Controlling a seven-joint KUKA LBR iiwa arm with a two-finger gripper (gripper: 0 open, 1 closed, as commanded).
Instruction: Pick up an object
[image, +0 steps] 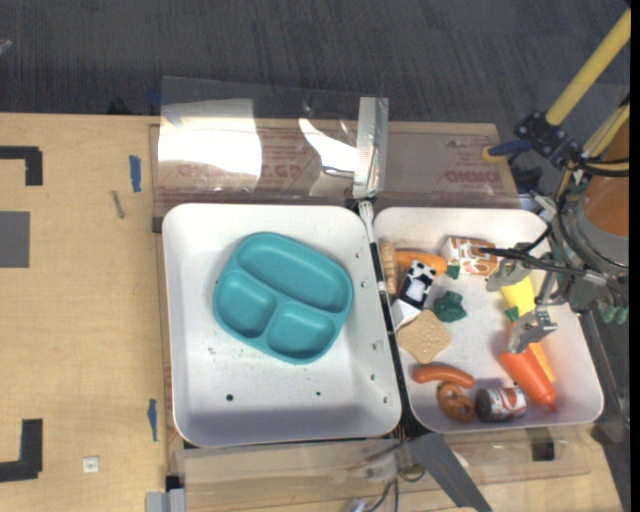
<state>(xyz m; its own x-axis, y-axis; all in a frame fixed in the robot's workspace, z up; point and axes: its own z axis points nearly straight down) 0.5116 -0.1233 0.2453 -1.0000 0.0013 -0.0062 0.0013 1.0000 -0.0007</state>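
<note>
The gripper (532, 335) hangs low over the right bin (590, 400), in that bin's right part. Whether it is open or closed I cannot tell, because its tip is small and mixes with the things under it. I see no object clearly held.

Closest to it is the orange carrot toy (535, 378). It lies just below the gripper toward the camera, and its upper end is at the gripper tip or touching it; I cannot tell which. Just beyond the gripper, on the far side, lies a yellow piece (518, 296).

A little more away, left of the carrot toy, a small can (500, 403) lies on its side. Left of the can are a brown round piece (456, 401) and a reddish sausage toy (443, 375).

Further left of the gripper is a tan cracker (425, 338), with a dark green piece (451, 307) just behind it. Near the bin's left wall stand a black and white toy (420, 282) and an orange piece (408, 262). A small printed packet (470, 257) is at the far wall.

The arm (600, 215) rises from the gripper to the right and away.

Well apart, to the gripper's left, the left bin (200, 400) holds a teal divided plate (285, 297).
</note>
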